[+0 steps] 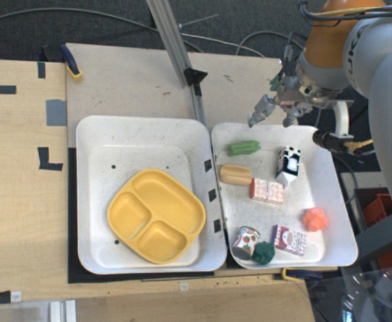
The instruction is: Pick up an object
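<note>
Seven small things lie in the right bin point(334, 180), your choices for the pick. A green pickle-shaped piece point(243, 148) sits nearest the far rim, with a tan bread roll point(235, 174) just below it by the inner wall. A pink wafer block point(267, 191) lies just beside the roll, and a black-and-white milk carton point(289, 164) stands just right of that block, near the bin's middle. Toward the near edge you find an orange ball point(315, 219), a small maroon box point(289, 239), a round can with a strawberry label point(246, 241) and a dark green lump point(263, 253) touching the can.

The gripper point(274, 115) hangs at the bin's far rim, above and right of the pickle, with the jaws spread apart and nothing between them. Two fingers show, one out to the left point(259, 111) and one to the right point(291, 118). The grey arm point(370, 45) with its orange band reaches in from your right.

The left bin point(88, 180) carries one yellow divided tray point(157, 215) with three compartments, well apart from the small things. A slanted metal pole point(172, 35) crosses the surface point(21, 180) beyond the two bins and ends at the wall they share. One blue-and-yellow clamp point(71, 62) sits at the far left corner of the mat.
</note>
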